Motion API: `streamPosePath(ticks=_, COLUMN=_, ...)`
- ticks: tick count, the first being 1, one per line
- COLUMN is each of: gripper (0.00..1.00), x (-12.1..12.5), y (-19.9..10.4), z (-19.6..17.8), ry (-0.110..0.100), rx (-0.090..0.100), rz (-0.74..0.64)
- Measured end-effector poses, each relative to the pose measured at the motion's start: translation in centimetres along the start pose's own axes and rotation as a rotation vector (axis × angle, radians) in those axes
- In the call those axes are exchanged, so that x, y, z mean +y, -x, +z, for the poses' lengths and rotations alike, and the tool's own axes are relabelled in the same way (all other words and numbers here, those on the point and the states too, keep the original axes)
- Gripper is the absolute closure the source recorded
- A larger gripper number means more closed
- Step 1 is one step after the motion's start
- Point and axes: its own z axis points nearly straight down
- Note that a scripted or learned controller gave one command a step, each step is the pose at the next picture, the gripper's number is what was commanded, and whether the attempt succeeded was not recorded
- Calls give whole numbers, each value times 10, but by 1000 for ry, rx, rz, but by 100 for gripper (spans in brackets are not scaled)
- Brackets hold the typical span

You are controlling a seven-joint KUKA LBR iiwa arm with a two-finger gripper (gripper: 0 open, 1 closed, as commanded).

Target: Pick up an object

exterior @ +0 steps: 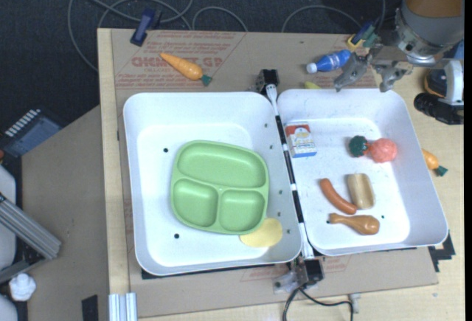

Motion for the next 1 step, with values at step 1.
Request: streamPosePath(ticks=1, gripper=0, x=-47, y=-15, z=111, ry=-2, rx=0, rz=1)
